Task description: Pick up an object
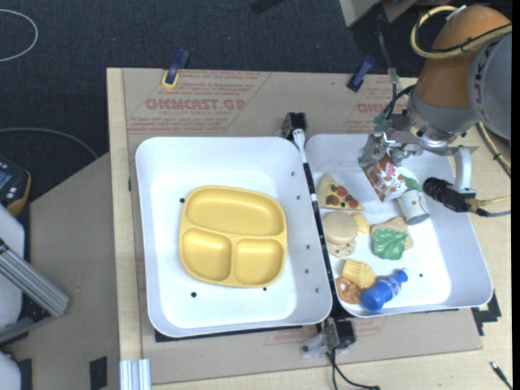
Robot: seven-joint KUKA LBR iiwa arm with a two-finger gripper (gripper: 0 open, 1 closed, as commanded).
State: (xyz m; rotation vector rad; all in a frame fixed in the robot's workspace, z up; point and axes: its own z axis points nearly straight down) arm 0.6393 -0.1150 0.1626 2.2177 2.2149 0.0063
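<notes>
Blue bottle [382, 292] lies at the right bin's [463, 258] front. My tool [382, 157] grips a red-and-white packet [387, 177] above that bin's back. Desk [203, 104] lettering reads "CHEMCAST".

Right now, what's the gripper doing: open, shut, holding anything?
Gripper: shut on the red and white packet, over the right bin.

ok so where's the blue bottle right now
The small blue plastic bottle lies in the right white bin, near its front edge, touching the yellow toy piece, below the green leafy toy.
</notes>
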